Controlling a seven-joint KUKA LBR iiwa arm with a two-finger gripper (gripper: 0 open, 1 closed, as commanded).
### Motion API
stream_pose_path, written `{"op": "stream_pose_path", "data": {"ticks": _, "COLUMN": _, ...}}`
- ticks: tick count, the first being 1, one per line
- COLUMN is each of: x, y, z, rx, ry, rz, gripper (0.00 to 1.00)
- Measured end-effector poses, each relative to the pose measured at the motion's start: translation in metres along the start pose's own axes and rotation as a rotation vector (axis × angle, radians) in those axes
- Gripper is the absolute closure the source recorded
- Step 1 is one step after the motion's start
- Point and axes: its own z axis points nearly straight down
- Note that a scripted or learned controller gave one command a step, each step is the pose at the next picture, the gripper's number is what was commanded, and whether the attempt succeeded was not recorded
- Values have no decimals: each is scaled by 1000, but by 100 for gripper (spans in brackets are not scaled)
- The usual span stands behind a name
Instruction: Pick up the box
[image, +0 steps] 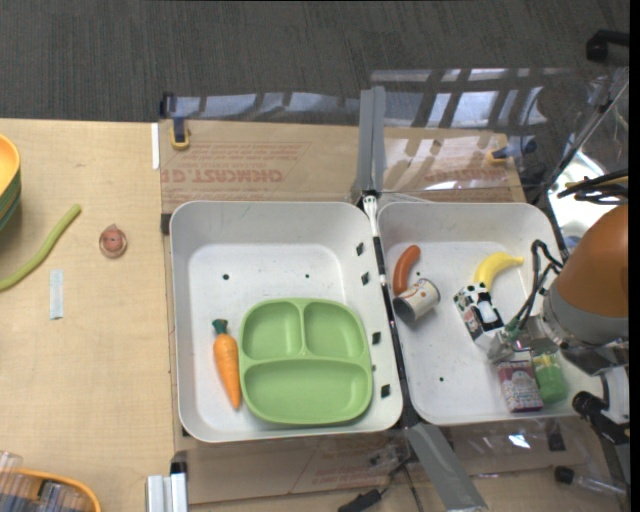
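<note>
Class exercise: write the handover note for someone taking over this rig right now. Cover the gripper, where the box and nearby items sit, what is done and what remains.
Gripper: low in the right bin, beside the box; whether it grips anything cannot be told.
Box: pink, lying flat near the right bin's front edge, a green item against its right side.
Also there: banana, sausage, can, black-and-white toy.
Left bin: green divided plate, carrot.
Done: arm brought to the box.
Left: grasp and lift it.
</note>
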Motion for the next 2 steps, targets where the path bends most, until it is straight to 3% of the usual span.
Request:
{"op": "stream_pose_path", "data": {"ticks": 1, "x": 41, "y": 5, "z": -34, "rx": -1, "ry": -1, "rz": -205, "gripper": 0}}
{"op": "stream_pose_path", "data": {"ticks": 2, "x": 28, "y": 17, "z": -39, "rx": 0, "ry": -1, "rz": -36, "gripper": 0}}
